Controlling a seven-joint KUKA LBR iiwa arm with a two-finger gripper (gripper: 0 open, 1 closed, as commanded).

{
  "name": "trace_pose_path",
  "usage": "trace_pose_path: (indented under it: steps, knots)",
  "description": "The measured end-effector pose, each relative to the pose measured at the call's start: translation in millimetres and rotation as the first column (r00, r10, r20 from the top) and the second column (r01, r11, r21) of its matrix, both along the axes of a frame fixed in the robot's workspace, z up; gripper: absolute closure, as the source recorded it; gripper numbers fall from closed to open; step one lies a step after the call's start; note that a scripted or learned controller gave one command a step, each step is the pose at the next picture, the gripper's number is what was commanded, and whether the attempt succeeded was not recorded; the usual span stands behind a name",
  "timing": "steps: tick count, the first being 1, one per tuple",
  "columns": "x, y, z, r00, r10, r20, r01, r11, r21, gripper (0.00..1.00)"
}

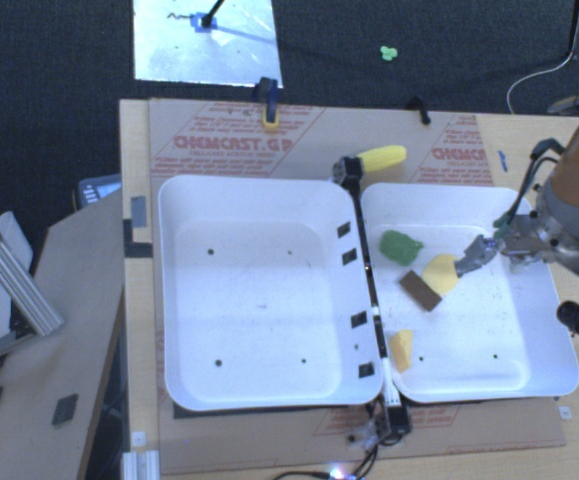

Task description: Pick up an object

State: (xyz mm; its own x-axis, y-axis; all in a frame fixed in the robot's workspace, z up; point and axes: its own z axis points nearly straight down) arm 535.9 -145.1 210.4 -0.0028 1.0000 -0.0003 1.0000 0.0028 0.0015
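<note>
Yellow object [441, 271] in right bin [529, 368], touching fingers [472, 256]

White bins [259, 203]; right one holds green object [400, 246], yellow piece [441, 270], brown block [421, 290], pale yellow chunk [401, 349] at 6 o'clock.

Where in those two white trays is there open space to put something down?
The left bin has a bare floor from wall to wall. In the right bin, the lower right is free; the green piece, yellow piece, brown block and end effector crowd its upper left.
</note>
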Motion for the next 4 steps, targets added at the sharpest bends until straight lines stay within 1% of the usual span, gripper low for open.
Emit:
trace_pose_path:
  steps: [1, 2, 3, 4]
  knots:
    - [-36, 23, -132, 1.0, -0.002, -0.006, 0.002, 1.0, 0.002, 0.0]
    - [36, 62, -125, 1.0, 0.008, 0.006, -0.008, 1.0, 0.001, 0.0]
    - [34, 58, -115, 1.0, 0.001, 0.003, -0.001, 1.0, 0.0, 1.0]
    - [59, 126, -20, 1.0, 0.008, 0.01, -0.008, 1.0, 0.002, 1.0]
